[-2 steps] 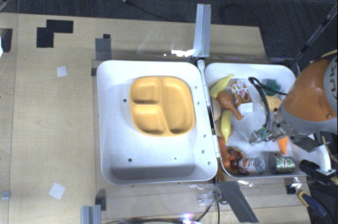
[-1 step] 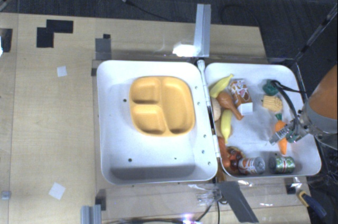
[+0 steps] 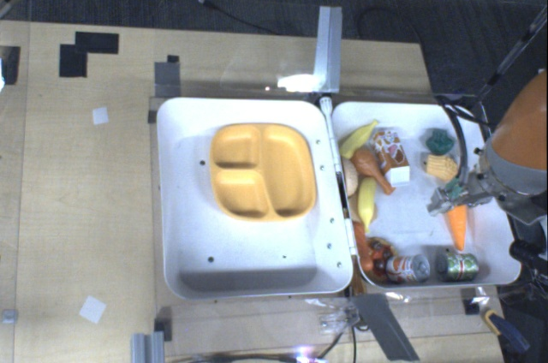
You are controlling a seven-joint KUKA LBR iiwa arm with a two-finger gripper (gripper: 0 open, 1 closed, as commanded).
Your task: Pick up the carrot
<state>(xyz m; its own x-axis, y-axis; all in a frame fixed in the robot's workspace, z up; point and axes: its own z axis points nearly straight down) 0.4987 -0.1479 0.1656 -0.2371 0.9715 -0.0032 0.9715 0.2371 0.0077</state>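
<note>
The carrot (image 3: 458,226) lies in the right bin (image 3: 411,246), toward that bin's four o'clock part, its thick end up and its tip pointing down to six o'clock. My gripper (image 3: 451,199) sits right at the carrot's upper end, touching or nearly so; I cannot tell whether my fingers are open, closed or around the carrot, since the metal parts there blur together.

Just below the carrot's tip, at six o'clock, a green can (image 3: 461,266) lies on its side against the bin's lower wall, and at about eight o'clock from the carrot a second can (image 3: 406,268) with a red label lies beside it. At eleven o'clock from the carrot an ear of corn (image 3: 440,167) rests on the bin floor, with a dark green item (image 3: 441,140) just above it.

Farther off at nine to ten o'clock, along the bin's left side, are a chicken drumstick (image 3: 372,166), a small patterned box (image 3: 390,149), one banana (image 3: 357,139) above and another banana (image 3: 366,202) below.

Well apart at nine o'clock, the left bin (image 3: 184,207) holds a yellow divided plate (image 3: 261,171).

My arm (image 3: 522,139), orange above the wrist, comes in from three o'clock.
</note>
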